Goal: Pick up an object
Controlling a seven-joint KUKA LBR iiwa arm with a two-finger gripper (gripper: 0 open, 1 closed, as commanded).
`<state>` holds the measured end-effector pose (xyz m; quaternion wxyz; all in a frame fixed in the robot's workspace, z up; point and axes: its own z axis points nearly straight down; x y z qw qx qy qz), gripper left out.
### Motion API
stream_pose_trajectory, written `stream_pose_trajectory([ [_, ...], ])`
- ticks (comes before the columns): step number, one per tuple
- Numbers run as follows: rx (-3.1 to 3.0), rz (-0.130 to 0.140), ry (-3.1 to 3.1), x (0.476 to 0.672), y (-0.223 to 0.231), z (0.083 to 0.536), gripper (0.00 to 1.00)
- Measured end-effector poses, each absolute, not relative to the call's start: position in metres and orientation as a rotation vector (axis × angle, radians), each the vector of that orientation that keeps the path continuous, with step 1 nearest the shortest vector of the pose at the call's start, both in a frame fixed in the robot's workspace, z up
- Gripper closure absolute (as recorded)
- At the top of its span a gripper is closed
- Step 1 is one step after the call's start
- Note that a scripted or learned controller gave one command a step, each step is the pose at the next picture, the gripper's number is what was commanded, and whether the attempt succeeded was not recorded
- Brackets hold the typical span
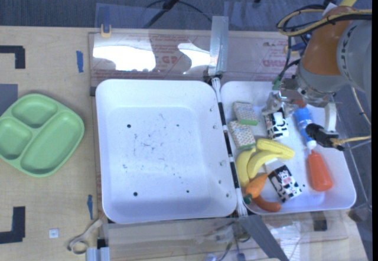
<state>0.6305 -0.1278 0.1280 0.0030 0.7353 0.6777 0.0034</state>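
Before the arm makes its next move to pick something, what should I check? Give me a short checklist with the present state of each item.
1. Gripper is above the right bin: ok.
2. An object lies under it, the black-and-white toy: ok.
3. Fingers open or shut: cannot tell.
4. Something already held: cannot tell.
5. Room around the target: not ok, the blue bottle and bananas lie near.

Lighting bright and even; image soft throughout.
Strong glare on the clear panel [147,56] left of the tool [276,113]. The white bins [159,100] run near overexposure. Shadows faint, edges slightly blurred, the arm [333,47] softest.
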Motion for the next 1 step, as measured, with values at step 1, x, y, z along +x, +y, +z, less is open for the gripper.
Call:
stream_pose_trajectory([
  [1, 2.096, 0.001, 2.338, 0.6428, -0.0936, 0.2055, 1.00],
])
